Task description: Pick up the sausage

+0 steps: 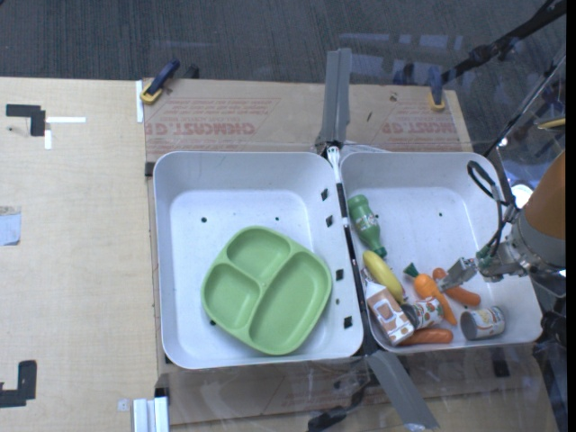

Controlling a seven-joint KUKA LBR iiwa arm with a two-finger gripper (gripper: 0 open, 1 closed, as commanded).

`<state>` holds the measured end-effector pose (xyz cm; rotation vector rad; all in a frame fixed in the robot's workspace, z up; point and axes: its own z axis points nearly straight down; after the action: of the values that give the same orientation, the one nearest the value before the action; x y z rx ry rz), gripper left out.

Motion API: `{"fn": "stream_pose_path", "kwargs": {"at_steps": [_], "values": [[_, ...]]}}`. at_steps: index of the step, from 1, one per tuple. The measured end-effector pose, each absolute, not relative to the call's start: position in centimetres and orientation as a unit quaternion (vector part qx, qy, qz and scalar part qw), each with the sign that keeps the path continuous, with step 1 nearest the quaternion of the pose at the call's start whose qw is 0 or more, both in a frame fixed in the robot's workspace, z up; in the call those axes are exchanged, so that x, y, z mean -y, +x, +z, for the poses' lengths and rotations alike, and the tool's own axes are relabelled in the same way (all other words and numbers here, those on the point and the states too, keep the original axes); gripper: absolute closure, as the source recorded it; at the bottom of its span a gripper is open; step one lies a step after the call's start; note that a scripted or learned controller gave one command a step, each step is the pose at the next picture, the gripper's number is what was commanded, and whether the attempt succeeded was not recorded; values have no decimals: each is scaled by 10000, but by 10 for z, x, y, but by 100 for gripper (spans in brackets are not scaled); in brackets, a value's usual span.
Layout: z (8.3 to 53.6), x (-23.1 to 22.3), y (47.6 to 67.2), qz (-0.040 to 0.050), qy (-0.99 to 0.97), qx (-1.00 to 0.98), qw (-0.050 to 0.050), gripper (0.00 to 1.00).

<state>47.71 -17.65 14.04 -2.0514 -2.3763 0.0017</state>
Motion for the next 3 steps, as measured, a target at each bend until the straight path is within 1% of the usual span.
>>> {"fn": "stream_pose_path", "kwargs": {"at_steps": [1,2,3], "values": [[91,198,477,4,-6381,7699,2,0],[101,199,478,-2,-6394,7689,-3,100],[92,165,478,-3,-6737,7390,-8,100]]}}
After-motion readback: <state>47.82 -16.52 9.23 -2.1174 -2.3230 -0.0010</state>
